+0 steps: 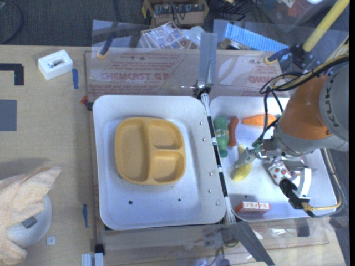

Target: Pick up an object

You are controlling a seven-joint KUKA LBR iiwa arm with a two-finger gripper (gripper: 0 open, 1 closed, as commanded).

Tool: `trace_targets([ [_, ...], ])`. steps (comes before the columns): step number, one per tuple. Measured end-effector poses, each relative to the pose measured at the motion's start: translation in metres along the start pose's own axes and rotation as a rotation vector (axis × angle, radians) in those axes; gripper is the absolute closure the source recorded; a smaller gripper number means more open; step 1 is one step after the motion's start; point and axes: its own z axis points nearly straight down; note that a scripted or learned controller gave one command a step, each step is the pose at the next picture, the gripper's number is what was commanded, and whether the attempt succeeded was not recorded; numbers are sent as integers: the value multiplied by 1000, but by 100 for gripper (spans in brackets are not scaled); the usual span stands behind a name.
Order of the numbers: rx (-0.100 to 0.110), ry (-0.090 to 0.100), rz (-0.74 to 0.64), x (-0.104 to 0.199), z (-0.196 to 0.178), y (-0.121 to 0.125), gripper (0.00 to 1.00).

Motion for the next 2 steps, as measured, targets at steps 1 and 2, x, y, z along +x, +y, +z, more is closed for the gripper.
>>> trace_targets([
  [1,-1,-1,6,-3,-8,1,100],
  [2,12,-2,11,25,-111,48,100],
])
